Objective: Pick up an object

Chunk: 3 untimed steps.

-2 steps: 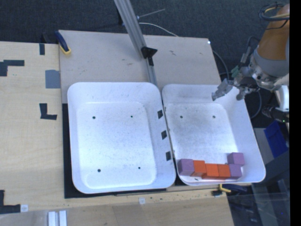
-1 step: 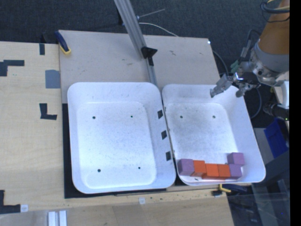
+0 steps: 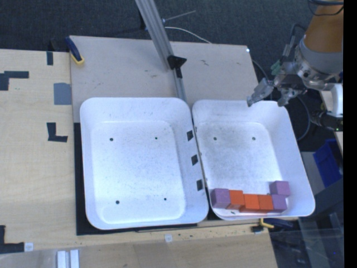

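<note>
Purple and orange blocks (image 3: 252,200) — one joined L-shaped row — gripper (image 3: 270,94) spread open, holding nothing.

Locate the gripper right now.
The gripper hangs over the far right rim of the right bin, well away from the purple and orange blocks at its near edge.

blocks (image 3: 252,199) along right bin's (image 3: 290,133) near edge, left bin (image 3: 89,121) alongside

The arm (image 3: 323,32) is cut off by the top and right edges above its orange band. The blocks (image 3: 251,199) crowd together against the right bin's (image 3: 290,133) near wall, their count unclear.
</note>
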### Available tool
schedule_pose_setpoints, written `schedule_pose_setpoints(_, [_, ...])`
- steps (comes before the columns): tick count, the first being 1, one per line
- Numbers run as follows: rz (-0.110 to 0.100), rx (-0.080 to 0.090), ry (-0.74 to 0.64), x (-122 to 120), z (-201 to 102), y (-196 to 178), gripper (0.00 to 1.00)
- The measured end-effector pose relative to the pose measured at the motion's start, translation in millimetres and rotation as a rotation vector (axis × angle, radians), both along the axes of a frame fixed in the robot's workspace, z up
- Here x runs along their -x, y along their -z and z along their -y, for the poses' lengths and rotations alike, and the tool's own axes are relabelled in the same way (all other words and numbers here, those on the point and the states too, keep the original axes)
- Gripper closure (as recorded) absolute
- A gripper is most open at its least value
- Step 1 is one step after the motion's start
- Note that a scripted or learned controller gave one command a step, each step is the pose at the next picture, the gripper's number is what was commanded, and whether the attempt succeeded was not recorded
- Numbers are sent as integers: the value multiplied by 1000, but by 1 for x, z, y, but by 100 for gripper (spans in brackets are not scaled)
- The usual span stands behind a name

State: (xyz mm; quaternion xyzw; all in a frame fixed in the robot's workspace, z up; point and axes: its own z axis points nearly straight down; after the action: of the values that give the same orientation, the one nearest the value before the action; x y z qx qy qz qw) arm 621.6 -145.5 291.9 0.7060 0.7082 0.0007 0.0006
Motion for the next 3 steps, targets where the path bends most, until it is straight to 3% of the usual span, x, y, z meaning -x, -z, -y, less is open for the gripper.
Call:
schedule_pose_setpoints(1, [-6,0,1,8,-18,25,0])
schedule_pose_setpoints(2, [-6,2,10,104,35,21,0])
schedule_pose_setpoints(3, [2,-1,-2,134,-12,-36,0])
